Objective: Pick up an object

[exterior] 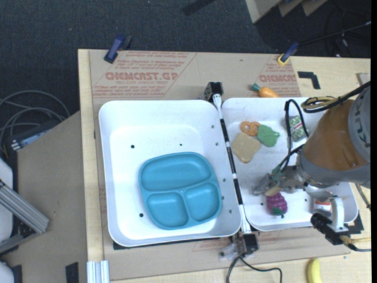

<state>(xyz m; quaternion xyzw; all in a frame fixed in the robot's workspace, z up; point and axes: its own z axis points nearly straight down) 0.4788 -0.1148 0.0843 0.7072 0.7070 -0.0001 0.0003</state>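
**Arm low over the right bin, gripper among the toys**

Down at the near edge of the bench, a yellow piece (pixel 314 271) lies just outside the bins. Moving up, the right bin (pixel 259 220) has the arm (pixel 339 140) reaching in from the right, and the gripper (pixel 273 184) sits low, right above a purple toy (pixel 277 203), touching or nearly so. Whether it is spread or closed, I cannot tell; nothing is visibly pinched in it. Across the divider, the left bin (pixel 118 158) carries a blue divided tray (pixel 179 188), three compartments, lying flat. Farther back in the right bin, a tan piece (pixel 245 148), then a green piece (pixel 268 135) beside an orange pretzel shape (pixel 250 127). Beyond the rim, an orange carrot toy (pixel 265 91) rests on the bench board (pixel 147 75).
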